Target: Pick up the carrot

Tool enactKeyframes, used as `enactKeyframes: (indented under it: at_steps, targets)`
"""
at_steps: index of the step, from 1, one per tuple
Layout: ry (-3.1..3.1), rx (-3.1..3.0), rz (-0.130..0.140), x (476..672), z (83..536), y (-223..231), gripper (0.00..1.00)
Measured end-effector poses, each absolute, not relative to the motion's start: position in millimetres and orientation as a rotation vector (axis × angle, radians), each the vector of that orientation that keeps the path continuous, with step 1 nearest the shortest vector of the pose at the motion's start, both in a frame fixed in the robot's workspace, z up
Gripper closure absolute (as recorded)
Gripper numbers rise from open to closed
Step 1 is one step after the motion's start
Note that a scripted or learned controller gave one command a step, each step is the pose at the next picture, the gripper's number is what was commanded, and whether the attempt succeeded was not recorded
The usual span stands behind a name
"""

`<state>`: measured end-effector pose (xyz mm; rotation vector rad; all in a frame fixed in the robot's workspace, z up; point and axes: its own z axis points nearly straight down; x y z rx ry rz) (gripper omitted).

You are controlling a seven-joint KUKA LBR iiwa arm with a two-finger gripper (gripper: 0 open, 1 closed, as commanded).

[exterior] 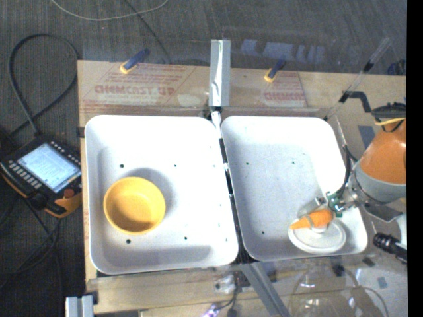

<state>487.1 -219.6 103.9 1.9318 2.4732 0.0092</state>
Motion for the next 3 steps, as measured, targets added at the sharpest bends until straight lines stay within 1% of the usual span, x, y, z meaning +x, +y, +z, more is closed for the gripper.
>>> enactKeyframes:
  at_steps: [1,2,3]
  targets:
    - [2.536,1.821,0.001,488.4,91.6,-172.7,0.00]
    - [2.397,2.027,0.004,485.4,94.5,-182.5,0.00]
    - [2.333,2.108,-0.001,483.6,98.9,-190.3,0.00]
